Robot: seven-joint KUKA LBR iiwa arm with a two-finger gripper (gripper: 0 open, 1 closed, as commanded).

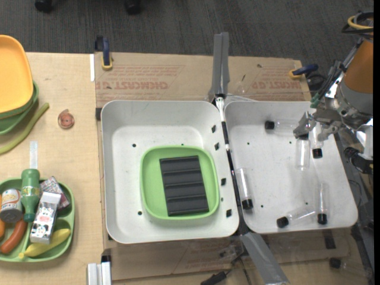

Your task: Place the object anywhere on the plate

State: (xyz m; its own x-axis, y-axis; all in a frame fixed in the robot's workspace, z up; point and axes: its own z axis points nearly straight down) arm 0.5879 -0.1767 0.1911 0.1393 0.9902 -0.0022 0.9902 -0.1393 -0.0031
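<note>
Leftmost, off the bins, sit stacked yellow dishes (pixel 12 70) and a green tray (pixel 66 237) of toy food with a bottle (pixel 29 190). These look like spare props parked out of the arm's reach.

Next comes the left bin (pixel 119 159), with the green plate (pixel 149 183) lying flat near its middle. It is the drop target, and sitting away from the walls leaves room for a loose release. A black ridged block (pixel 184 184) already rests on it, covering most of the plate's floor and leaving only the rim bare.

The right bin (pixel 267 177) holds the supply, several clear tubes with black caps lying flat and well apart. One (pixel 242 189) lies along the left wall, and two more (pixel 297 217) (pixel 322 202) are near the front right corner.

The gripper (pixel 313 130) hangs over this bin's far right part. Just below it lies another tube (pixel 302 154), which I take to be the task's object. It is pale and see-through, hard to pick out against the white floor, with a black cap near it. It seems to rest on the bin floor, well apart from the plate, though glare blurs it.

Whether the gripper is open or closed I cannot tell — the tip is too small and cluttered — and nothing can be seen gripped in it. By my reading the pickup is not yet done.
</note>
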